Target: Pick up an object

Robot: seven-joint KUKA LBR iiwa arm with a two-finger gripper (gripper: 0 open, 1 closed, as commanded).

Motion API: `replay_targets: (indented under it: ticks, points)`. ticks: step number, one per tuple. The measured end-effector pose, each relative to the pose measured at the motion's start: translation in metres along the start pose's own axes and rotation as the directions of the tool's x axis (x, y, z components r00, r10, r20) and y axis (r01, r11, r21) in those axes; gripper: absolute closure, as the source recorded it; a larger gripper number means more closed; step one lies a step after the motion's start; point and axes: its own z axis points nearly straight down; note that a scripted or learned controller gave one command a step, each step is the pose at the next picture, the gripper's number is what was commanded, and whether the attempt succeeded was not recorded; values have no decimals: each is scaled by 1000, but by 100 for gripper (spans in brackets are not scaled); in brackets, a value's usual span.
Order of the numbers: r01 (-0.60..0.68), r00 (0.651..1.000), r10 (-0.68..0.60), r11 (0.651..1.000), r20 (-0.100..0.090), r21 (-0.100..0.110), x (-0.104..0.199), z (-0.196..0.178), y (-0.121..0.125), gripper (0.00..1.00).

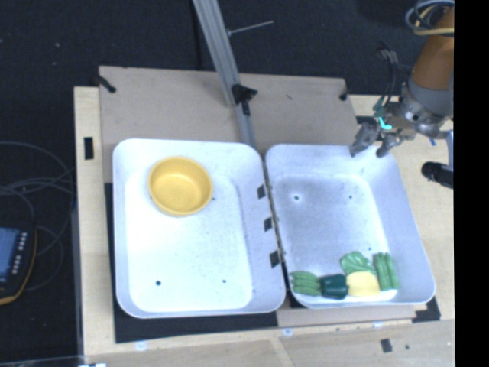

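Gripper (pixel 370 147) hangs over the right bin (pixel 336 205) at its 1 o'clock corner, fingers spread apart, nothing between them. The green and yellow objects (pixel 348 277) lie clustered at the bin's 6 o'clock edge, well apart from the gripper. A yellow bowl (pixel 180 186) sits in the left bin (pixel 191 274) at 11 o'clock.

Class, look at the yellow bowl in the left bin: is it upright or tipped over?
Upright. The bowl shows its round rim and hollow inside facing up, resting flat on the left bin.

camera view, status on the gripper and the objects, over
Gripper open, above right bin's far right corner, holding nothing. Small objects bunched at its near edge. Yellow bowl in left bin. Nothing in the way.
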Motion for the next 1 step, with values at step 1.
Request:
replay_targets:
  ticks: [1]
  points:
    - [0,1000,0,1000,0,0,0,0,0,0]
